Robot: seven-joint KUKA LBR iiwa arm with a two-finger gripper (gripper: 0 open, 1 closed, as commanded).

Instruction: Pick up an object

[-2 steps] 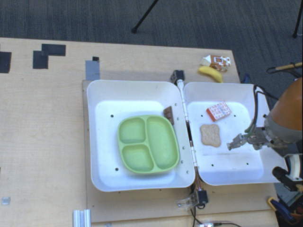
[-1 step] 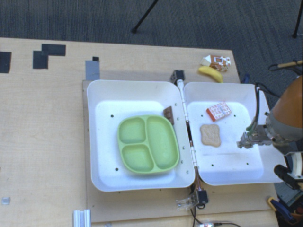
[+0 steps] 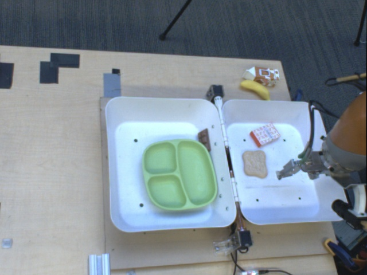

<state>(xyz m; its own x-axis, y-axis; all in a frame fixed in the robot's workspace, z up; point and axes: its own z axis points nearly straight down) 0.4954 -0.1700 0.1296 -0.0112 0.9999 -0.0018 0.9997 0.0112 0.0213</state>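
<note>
Nothing had yet been picked up: the slice of bread (image 3: 255, 164) and the red-and-white packet (image 3: 265, 134) were both seen lying loose on the floor of the right bin (image 3: 287, 202), while a green divided plate (image 3: 179, 175) sat in the left bin (image 3: 123, 153). The arm was reached in low from the right, its gripper (image 3: 285, 171) held just beside the bread, apart from it. Whether the gripper was apart or together could not be told, and nothing was seen held in it.

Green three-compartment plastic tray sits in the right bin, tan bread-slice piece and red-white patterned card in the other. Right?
Not quite: the green three-compartment plastic tray is in the left white bin; the tan bread-slice piece and red-white patterned card lie in the right white bin, per the camera view.
</note>
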